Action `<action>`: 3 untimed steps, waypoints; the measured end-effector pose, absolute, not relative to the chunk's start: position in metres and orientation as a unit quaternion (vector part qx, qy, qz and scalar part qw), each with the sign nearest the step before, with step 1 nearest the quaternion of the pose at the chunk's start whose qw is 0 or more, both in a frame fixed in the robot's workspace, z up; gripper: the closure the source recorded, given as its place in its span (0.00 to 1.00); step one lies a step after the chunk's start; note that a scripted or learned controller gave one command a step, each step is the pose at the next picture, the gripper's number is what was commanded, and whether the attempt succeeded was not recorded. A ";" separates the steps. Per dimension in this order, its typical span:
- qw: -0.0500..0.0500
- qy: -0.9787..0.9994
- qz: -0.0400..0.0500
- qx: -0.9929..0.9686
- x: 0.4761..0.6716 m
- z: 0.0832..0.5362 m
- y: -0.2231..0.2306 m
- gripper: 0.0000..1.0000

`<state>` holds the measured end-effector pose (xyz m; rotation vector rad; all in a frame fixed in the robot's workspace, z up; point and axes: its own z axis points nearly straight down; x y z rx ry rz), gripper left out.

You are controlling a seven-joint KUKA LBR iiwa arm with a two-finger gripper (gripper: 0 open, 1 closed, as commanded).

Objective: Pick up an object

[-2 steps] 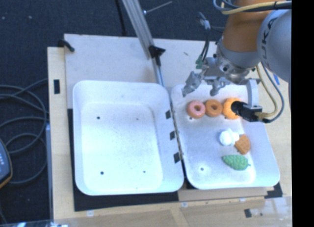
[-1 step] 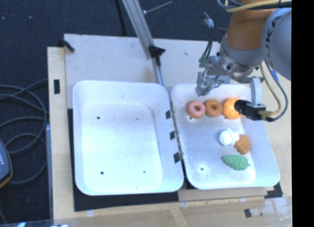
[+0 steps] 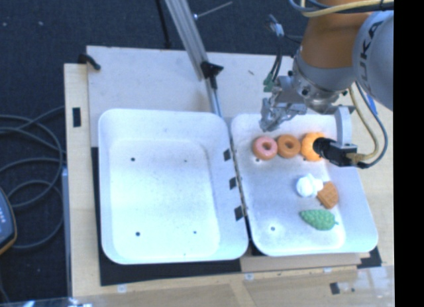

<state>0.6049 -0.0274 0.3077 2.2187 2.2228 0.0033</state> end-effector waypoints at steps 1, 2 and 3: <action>0.003 0.708 0.004 0.706 0.577 0.410 0.004 1.00; 0.000 0.705 -0.001 0.709 0.607 0.408 -0.054 1.00; 0.000 0.705 -0.001 0.709 0.612 0.385 -0.099 1.00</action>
